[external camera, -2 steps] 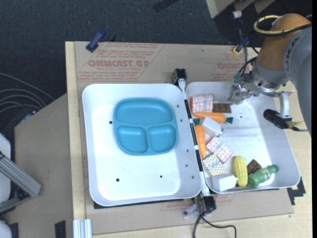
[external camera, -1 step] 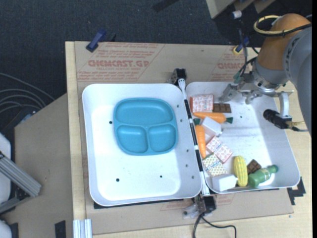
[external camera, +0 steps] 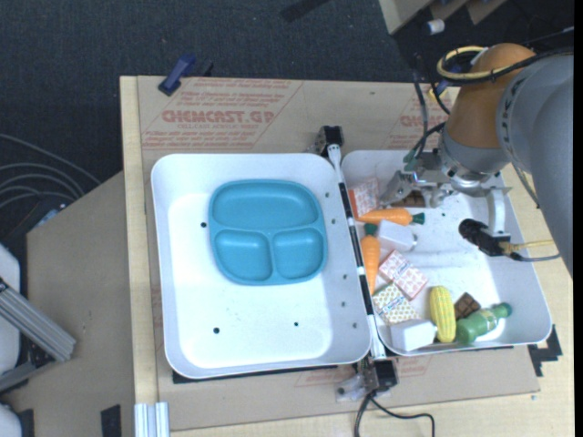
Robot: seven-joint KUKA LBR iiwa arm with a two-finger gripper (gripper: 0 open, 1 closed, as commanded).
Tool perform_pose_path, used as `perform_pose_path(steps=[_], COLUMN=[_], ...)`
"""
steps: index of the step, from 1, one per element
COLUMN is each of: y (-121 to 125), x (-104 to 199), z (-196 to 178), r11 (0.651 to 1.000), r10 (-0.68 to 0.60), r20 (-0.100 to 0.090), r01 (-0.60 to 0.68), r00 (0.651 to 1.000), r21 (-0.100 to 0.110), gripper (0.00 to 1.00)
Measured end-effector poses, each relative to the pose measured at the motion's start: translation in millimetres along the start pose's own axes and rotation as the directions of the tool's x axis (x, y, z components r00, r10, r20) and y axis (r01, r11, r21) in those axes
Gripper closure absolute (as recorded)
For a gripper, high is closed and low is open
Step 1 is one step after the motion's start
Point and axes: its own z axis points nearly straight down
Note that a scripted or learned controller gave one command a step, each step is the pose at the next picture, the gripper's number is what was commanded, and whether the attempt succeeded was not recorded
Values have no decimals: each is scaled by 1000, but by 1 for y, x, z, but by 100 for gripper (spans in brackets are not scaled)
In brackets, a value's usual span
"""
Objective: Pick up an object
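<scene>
My gripper (external camera: 412, 188) hangs low over the far left part of the right bin (external camera: 510, 276), just above an orange carrot (external camera: 386, 216) with a green tip. A white block (external camera: 396, 238) lies right below that carrot. A second carrot (external camera: 370, 256) lies lengthwise along the bin's left wall. Nearer the front are checkered packets (external camera: 402, 275), a yellow corn cob (external camera: 442, 312), a brown chocolate piece (external camera: 466, 304), a green bottle (external camera: 479, 322) and another white block (external camera: 415, 336). A red-and-white packet (external camera: 364, 197) sits beside the gripper.
The left bin (external camera: 178, 271) holds a blue divided plate (external camera: 267, 229). A black cable end (external camera: 479, 234) hangs from the arm over the right bin's middle. The arm's grey and orange body (external camera: 496, 107) covers the bin's far right corner.
</scene>
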Motion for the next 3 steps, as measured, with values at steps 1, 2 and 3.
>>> perform_pose_path(steps=[1, 2, 3], y=[0, 0, -17], x=[0, 0, -15], z=[-10, -10, 0], r11=[1000, 1000, 1000], r10=[-1, -1, 1], r20=[0, 1, 0], r01=[1, 1, -1], r00=[1000, 1000, 1000], r21=[-1, -1, 3], gripper=[100, 0, 0])
